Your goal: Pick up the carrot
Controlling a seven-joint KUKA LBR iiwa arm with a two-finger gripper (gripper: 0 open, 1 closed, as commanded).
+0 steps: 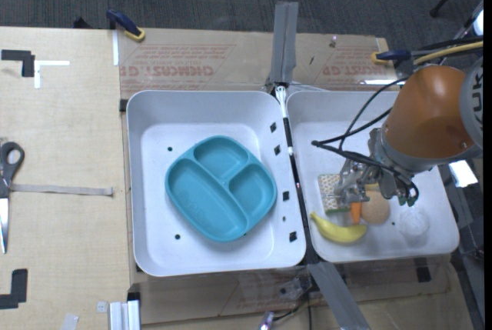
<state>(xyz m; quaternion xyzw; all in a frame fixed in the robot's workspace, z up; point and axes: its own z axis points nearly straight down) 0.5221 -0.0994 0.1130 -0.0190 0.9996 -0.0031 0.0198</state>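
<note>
The grey arm with its orange band [428,115] reaches in from the right edge of the tabletop, over the right-hand shallow white bin [301,167]. Its two-finger hand [352,188] is low inside that bin, pointing down toward the front half. A small orange carrot [356,210] sits right at the tips of the hand, in the front middle of the right bin; whether the fingers are spread or closed, or have any grip on the carrot, cannot be told from this angle, since the wrist and cables hide them.

Touching or just beside the carrot on its right is a round tan, potato-like item [376,211]. In front of the carrot, near the bin's front wall, lies a curved yellow banana [338,229]. A pale patterned flat piece [331,189] lies just left of the hand.

The left-hand shallow white bin [142,167] holds a teal three-compartment plastic plate [221,188] near its centre. Scissors with grey handles [8,175] lie at the far left edge of the tabletop.
</note>
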